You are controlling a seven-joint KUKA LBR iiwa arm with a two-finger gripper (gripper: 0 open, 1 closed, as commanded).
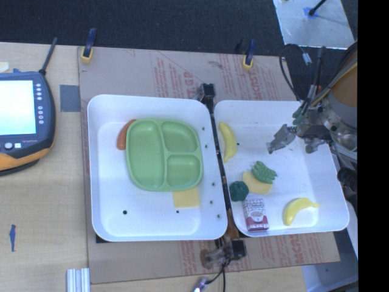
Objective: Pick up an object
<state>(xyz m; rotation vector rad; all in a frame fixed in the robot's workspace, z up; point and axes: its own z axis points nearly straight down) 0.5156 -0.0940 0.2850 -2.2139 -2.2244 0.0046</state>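
Arm enters from the right, gripper [285,140] hanging over the upper part of the right bin [276,111], above bare white floor; can't tell whether the fingers are spread or pressed together, nothing visibly between them. Right bin contents: a yellow banana [228,140] along the left wall, a green grape bunch [264,171] lying on a yellow wedge [258,184] near the middle, a dark green broccoli-like piece [238,191] just beside them to the left, a small red carton [256,215] at the lower edge, a second banana [299,210] lower right. All of these sit below or left of the gripper, apart from it. Left bin [106,221] holds a green divided tray [164,154], an orange-red item [123,135] poking out at its upper left, and a flat yellow square [186,199] partly under the tray's lower edge. Both bins rest on a cardboard sheet [152,66] on the table [36,224]. A handheld control pendant [24,117] with a screen lies at far left.
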